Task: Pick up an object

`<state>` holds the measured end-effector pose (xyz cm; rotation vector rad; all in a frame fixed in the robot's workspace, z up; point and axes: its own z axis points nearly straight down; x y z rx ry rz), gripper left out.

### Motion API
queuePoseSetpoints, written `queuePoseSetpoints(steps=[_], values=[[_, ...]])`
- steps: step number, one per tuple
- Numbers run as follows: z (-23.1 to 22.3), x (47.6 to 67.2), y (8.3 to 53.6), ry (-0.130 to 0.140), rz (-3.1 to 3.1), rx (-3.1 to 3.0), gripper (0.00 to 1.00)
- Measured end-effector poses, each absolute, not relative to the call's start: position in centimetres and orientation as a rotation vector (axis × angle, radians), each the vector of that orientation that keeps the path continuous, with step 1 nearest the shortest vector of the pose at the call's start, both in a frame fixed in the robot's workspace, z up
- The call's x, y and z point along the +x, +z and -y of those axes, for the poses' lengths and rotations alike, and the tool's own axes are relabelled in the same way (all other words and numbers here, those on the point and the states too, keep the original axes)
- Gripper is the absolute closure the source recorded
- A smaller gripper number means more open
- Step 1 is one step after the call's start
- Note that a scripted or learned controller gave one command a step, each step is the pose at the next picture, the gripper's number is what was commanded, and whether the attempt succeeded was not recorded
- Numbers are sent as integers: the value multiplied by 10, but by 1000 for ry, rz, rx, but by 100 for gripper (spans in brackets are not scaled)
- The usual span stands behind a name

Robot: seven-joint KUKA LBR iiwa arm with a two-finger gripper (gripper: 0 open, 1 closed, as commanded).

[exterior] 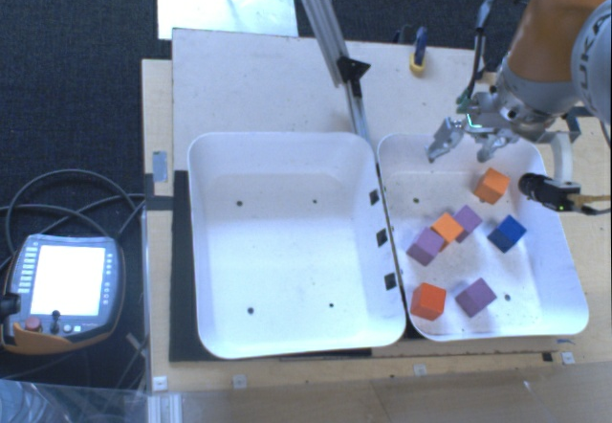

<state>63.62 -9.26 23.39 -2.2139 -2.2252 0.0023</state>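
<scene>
Cubes lie scattered in the right bin (574,301): an orange cube (492,186) nearest the arm, a second orange one (448,227) touching a purple cube (468,219), another purple (426,246) just beside them, a blue cube (507,233) to the right, and near the front rim an orange (428,300) and a purple (475,297) standing apart. The claw (462,138) hangs above the bin's far rim with its fingers spread and nothing between them. The left bin (206,220) sits beside it on the table (258,77). The cubes look small, light and stiff, likely foam or wood, with flat sides that should not slip much. The lone orange cube by the claw seems the easiest pick: grip it across two opposite flat faces, squared to them, since a corner hold could make it twist out.
</scene>
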Motion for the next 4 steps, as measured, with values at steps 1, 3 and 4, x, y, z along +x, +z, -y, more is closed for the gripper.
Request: queuePoseSetpoints(steps=[1, 3, 4], values=[[93, 637, 236, -2, 2228, -2216, 0], [81, 640, 124, 5, 2223, -2214, 0], [81, 640, 89, 2, 2224, -2217, 0]])
